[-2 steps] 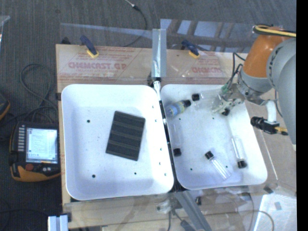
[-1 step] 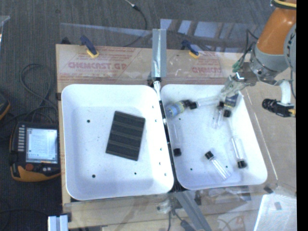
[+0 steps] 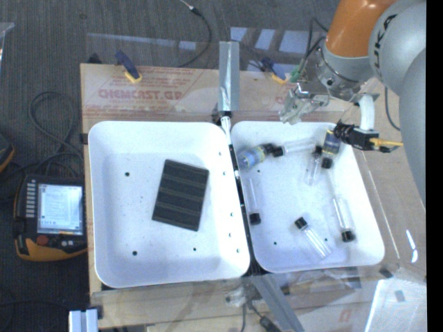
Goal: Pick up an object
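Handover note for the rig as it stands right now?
Gripper: above the far rim of the right bin; nothing seen between its fingers.
Right bin: several clear tubes with black caps, e.g. one at the near side, one by the right wall.
Left bin: one dark ridged block.
Done: nothing picked.
Left: descend, grasp one object, lift.

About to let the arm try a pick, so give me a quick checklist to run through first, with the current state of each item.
1. Gripper position: above the far rim of the right bin, not yet over a target. Not ok.
2. Gripper free of any load: cannot tell.
3. Targets present: several clear tubes with black caps, one near the front. Ok.
4. That tube lies apart from the others. Ok.
5. Black ridged block lies flat in the left bin, away from the walls. Ok.
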You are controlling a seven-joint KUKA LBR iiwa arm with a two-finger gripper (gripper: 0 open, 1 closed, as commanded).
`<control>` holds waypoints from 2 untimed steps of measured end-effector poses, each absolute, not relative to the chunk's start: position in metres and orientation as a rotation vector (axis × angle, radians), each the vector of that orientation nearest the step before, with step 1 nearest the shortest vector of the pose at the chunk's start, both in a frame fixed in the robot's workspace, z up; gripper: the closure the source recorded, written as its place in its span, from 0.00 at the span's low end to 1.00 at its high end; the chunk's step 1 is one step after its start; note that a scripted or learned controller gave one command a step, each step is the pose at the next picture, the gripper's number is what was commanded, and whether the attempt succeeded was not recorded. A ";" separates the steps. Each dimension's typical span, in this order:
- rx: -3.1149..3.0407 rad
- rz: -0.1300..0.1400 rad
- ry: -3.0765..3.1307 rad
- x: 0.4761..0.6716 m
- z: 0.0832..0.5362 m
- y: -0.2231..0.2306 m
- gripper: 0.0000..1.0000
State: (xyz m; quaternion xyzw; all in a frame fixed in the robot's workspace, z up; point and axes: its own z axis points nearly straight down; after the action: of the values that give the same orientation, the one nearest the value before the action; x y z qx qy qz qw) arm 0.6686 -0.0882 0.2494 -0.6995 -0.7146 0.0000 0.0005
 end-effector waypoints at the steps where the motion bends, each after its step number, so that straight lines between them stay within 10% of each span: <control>1: -2.195 0.002 -2.247 0.669 0.258 -0.087 1.00; 2: -2.195 0.003 -2.247 0.669 0.258 -0.088 0.00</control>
State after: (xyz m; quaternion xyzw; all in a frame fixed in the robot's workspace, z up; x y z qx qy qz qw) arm 0.6689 -0.0875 0.2582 -0.6989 -0.7153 0.0010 0.0003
